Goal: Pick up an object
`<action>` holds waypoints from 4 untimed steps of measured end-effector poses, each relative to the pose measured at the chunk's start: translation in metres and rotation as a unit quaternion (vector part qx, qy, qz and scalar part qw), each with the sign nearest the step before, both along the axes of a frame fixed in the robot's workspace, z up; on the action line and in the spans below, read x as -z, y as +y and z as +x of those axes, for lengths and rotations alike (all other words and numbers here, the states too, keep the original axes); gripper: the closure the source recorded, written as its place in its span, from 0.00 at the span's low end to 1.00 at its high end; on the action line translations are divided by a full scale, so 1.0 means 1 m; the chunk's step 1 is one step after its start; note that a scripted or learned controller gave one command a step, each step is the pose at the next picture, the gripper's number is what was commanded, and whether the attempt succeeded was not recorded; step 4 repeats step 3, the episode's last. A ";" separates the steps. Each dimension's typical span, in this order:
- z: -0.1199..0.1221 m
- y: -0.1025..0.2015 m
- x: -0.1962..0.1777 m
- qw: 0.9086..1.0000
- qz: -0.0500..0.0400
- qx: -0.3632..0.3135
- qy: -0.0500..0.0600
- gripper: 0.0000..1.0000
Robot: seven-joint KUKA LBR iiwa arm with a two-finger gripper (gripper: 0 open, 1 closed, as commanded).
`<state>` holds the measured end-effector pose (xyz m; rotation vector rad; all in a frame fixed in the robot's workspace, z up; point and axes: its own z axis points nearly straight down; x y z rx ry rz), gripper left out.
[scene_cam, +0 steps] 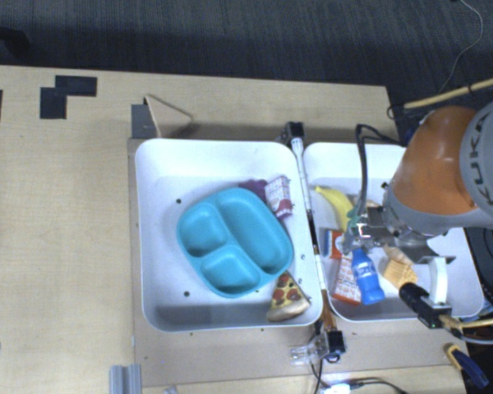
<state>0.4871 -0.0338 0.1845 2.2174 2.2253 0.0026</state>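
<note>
Clutter is my worry: the right bin (468,298) is packed, with a blue bottle (366,276), a red packet (346,279), a banana (335,199) and a tan piece (398,268) crowded under the arm (444,171). My gripper (368,230) sits low over the bottle's top end, just beside the banana; I cannot tell how it is set, the wrist hides it. Nothing reads as held. Bottle lies on the packet, so I judge a close could pinch both, or slide off the bottle's round side and come up with nothing. Banana is near enough to get nudged. Bin wall sits close on the left, so a collision is possible. Left bin (152,245) holds a blue tray (230,236), a pizza toy (287,298) and a wrapper (278,194), all well apart from the gripper.
</note>
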 end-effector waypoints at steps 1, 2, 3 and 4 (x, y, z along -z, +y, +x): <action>0.000 -0.001 0.000 1.000 0.000 0.001 0.000 1.00; 0.045 0.008 0.000 1.000 0.000 -0.001 0.000 1.00; 0.000 -0.001 0.000 1.000 0.000 0.000 0.000 1.00; 0.000 -0.001 0.000 1.000 0.000 0.000 0.000 1.00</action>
